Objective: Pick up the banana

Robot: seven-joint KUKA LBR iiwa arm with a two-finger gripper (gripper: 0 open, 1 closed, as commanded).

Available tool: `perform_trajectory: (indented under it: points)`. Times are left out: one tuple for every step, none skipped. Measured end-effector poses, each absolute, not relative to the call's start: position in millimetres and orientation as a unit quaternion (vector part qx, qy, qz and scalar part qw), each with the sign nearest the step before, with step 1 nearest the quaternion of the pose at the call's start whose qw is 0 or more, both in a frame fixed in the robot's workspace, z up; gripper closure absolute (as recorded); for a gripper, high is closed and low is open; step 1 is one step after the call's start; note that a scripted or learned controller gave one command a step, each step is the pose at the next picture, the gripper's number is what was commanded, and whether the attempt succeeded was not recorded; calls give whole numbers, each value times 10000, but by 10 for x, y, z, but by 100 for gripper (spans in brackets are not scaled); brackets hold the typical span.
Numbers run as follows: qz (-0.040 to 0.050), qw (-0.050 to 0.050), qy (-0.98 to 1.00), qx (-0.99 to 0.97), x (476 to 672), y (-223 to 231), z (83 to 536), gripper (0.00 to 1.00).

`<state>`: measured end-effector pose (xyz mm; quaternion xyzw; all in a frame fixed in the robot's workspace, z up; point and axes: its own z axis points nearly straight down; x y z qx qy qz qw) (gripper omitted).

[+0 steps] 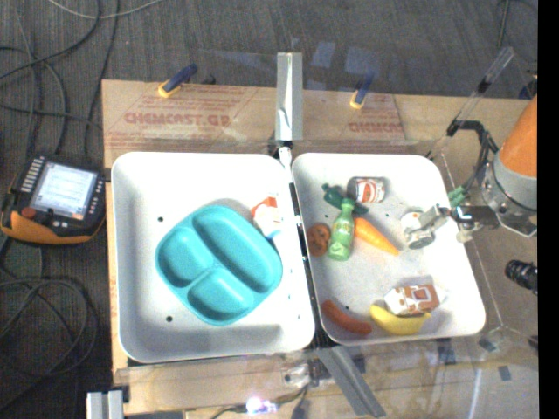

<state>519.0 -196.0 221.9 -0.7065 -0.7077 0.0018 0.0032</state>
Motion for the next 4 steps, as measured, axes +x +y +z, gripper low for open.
perform_trajectory:
  points:
    - [14,40,-7705,-6374,4829,-1495,1239,0]
    - [13,7,-8001,-5998,4831,-1402,931,0]
    - [14,24,-8398,-5429,4831,-1201,1076,0]
    - [9,29,-8398,-5428,4832,-1196,1075,0]
